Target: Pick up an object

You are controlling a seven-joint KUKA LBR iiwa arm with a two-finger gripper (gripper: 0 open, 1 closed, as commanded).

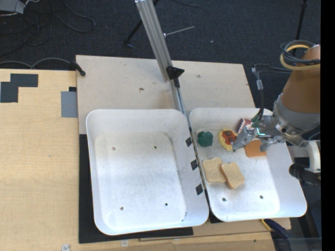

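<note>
White right bin holds bread, green lump; claw state unclear.

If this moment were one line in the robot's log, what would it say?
arm: over right bin | gripper: beside red-yellow toy | nearby: green ball, two bread pieces, orange piece | held: unclear
</note>
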